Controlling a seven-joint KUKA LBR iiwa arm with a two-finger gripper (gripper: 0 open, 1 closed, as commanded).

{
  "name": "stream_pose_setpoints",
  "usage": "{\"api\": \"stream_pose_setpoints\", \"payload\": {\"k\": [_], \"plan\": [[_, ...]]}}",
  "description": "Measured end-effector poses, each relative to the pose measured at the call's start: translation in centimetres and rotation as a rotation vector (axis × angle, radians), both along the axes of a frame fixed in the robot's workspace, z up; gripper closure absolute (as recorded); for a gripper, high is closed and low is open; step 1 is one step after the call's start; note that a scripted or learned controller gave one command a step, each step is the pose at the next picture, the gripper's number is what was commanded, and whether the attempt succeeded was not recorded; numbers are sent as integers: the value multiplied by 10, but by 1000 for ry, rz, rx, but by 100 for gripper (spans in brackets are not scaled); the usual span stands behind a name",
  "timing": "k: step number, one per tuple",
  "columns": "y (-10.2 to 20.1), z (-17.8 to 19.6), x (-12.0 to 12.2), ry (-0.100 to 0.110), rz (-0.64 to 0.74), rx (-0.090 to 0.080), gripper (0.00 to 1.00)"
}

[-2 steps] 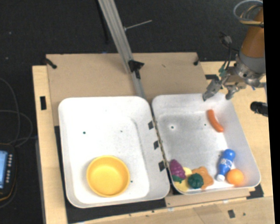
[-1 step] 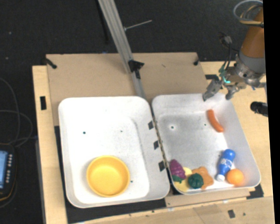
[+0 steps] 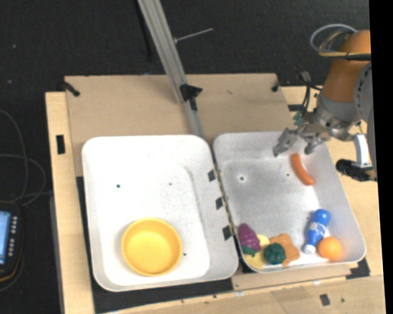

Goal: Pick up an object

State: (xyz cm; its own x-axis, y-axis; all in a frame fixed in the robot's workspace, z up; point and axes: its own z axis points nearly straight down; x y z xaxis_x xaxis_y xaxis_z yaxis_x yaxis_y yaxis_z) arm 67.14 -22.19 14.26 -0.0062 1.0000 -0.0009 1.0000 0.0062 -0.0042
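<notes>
My gripper [image 3: 297, 146] hangs over the far right part of the right bin [image 3: 263, 182], fingers spread open with nothing between them. An orange sausage-shaped toy [image 3: 302, 169] lies just below and in front of the fingertips. Along the bin's near edge lie a blue and white bottle [image 3: 316, 229], an orange ball [image 3: 330, 248], a purple grape bunch [image 3: 248, 237], a dark green piece [image 3: 274, 253] and an orange-brown piece [image 3: 288, 247] on something yellow.
The left bin [image 3: 145, 175] holds a yellow bowl [image 3: 151, 246] at its near side. A grey metal pole [image 3: 172, 62] slants from the top down to the gap between the bins. A dark device [image 3: 0, 239] sits at the far left.
</notes>
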Motion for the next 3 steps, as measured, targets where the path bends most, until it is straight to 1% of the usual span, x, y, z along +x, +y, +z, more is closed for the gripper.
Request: {"api": "stream_pose_setpoints", "payload": {"k": [1,2,3], "plan": [[0,-44,-1,-2,1,-1,0],[-2,-29,2,-9,5,-6,100],[-3,26,-7,-11,-6,-2,100]]}}
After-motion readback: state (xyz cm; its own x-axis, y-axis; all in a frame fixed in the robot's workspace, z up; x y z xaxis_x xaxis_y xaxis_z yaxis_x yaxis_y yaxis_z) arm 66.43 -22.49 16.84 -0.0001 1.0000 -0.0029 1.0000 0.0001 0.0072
